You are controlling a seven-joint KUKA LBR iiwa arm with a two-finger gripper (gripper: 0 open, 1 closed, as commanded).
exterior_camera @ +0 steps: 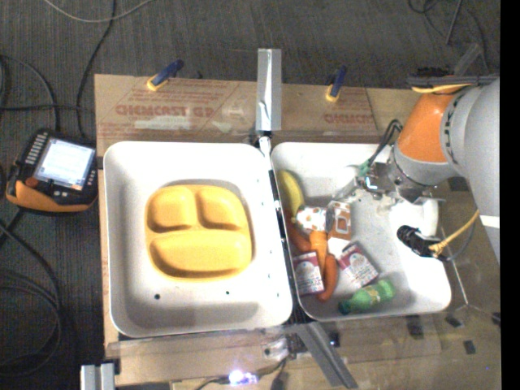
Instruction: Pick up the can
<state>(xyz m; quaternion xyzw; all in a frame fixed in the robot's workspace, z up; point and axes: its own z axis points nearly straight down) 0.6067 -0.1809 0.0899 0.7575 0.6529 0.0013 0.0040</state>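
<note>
A small red can (307, 273) lies on its side in the right bin (422, 299), near its front left, beside two orange carrots (322, 260). A second maroon-labelled can-like item (357, 265) lies just right of the carrots. My gripper (363, 182) hangs over the back middle of the right bin, up and to the right of both, close to a brown carton (339, 218). Nothing shows held in it. The arm's orange band (426, 132) sits above the bin's right side.
The right bin also holds a banana (290, 192), a small white and red item (310, 216) and a green bottle (367, 295) at the front. The left bin (122, 299) carries a yellow divided tray (199, 227). A teach pendant (57, 169) lies at far left.
</note>
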